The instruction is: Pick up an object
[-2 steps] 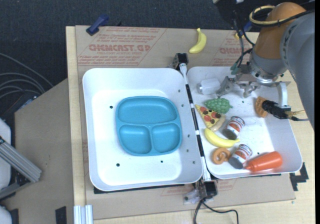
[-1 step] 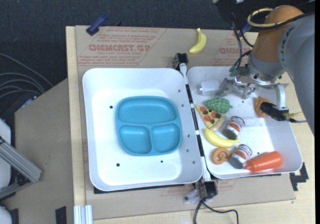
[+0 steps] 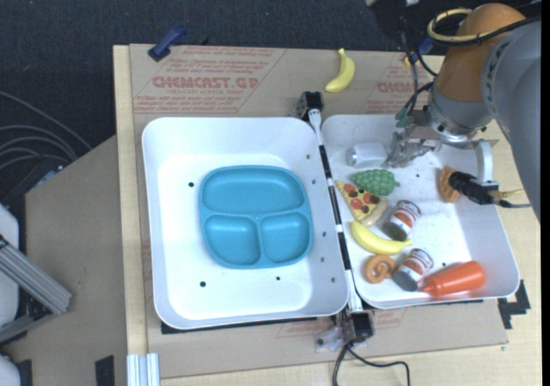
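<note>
Because the task only asks for an object, I take the green leafy toy (image 3: 375,180) as the likely target, since it lies closest under the gripper (image 3: 404,150), in the upper middle of the right bin (image 3: 503,242). It looks like a soft, light plastic vegetable with a bumpy surface, so I judge it will not slip much and will give a little. I would close across its narrow width, near the middle, not at the ragged edge.

Just beside it, a little lower and to the left, is a pizza slice (image 3: 359,199), flat and thin, hard to take from above. Below that a yellow banana (image 3: 378,241) lies, and next to it two small cans (image 3: 402,217) with red labels; they are stiff and round and may roll. At the bottom of the frame there is an orange carrot (image 3: 454,278) and a small pretzel (image 3: 378,269).

The gripper hangs over the upper part of the right bin, near a small white piece (image 3: 364,153). Its state I cannot tell; nothing is seen held.

In the left bin (image 3: 163,229) a blue divided plate (image 3: 255,215) lies, and a second banana (image 3: 340,73) rests on the bench above both bins.
</note>
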Available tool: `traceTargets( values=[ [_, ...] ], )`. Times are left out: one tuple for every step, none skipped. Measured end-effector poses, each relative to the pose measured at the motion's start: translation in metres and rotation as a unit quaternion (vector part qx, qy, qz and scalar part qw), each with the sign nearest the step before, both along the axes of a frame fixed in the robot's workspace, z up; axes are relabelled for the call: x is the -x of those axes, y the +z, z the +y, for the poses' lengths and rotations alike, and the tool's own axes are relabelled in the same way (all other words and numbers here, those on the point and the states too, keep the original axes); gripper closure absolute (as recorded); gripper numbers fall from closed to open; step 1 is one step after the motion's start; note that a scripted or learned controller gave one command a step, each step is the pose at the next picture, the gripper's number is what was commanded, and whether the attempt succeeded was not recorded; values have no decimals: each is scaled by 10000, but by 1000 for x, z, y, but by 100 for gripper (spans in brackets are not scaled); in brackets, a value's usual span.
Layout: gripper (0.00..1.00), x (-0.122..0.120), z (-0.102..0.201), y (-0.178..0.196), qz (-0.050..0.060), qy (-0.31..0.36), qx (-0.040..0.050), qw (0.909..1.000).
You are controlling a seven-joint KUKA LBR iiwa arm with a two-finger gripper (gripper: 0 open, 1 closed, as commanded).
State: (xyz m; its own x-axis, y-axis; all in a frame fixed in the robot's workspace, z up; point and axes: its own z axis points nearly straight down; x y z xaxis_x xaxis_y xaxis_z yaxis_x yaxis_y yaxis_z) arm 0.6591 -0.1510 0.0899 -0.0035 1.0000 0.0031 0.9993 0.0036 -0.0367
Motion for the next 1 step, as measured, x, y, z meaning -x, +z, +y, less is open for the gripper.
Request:
traceTargets(
  values=[
    [0,0,0,0,1,1,1,10000]
  ],
)
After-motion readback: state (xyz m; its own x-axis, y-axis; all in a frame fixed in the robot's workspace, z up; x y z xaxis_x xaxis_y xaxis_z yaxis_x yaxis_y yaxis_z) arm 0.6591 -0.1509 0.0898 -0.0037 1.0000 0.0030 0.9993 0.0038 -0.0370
